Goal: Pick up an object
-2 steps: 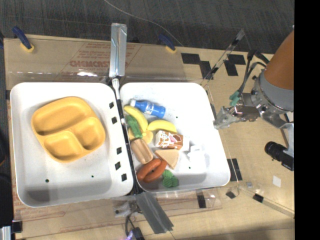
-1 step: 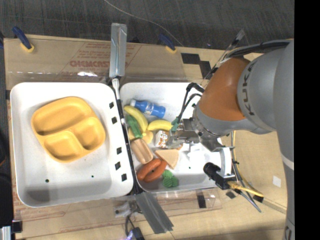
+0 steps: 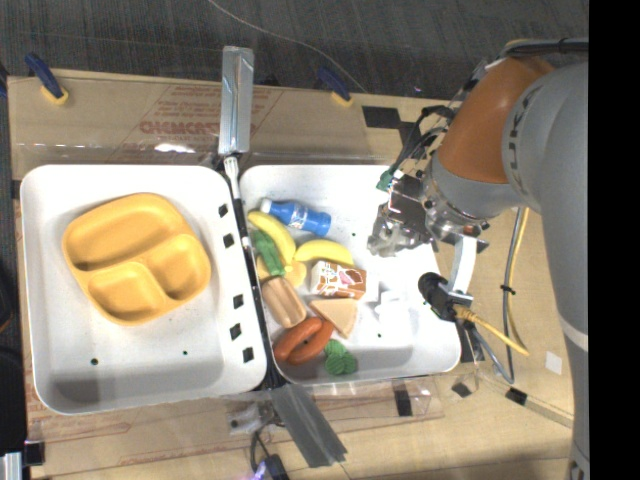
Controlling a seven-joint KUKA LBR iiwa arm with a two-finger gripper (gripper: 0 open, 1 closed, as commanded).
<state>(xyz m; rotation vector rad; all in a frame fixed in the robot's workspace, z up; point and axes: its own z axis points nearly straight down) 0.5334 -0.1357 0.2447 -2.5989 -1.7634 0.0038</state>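
The right bin (image 3: 400, 343) holds a heap of toy food along its left side: a blue bottle (image 3: 297, 214), two yellow bananas (image 3: 275, 235), a small printed carton (image 3: 337, 281), a tan bread wedge (image 3: 336, 315), a brown sausage (image 3: 281, 300), a red hot dog (image 3: 303, 339) and green broccoli (image 3: 340, 360). My gripper (image 3: 388, 236) hangs over the right part of this bin, to the right of the carton and bananas. Nothing shows between its fingers.
The left bin (image 3: 40, 298) holds a yellow divided tray (image 3: 135, 256). A metal clamp bar (image 3: 234, 98) stands at the back between the bins. The arm's orange-banded wrist (image 3: 490, 128) and cables overhang the right bin's right rim.
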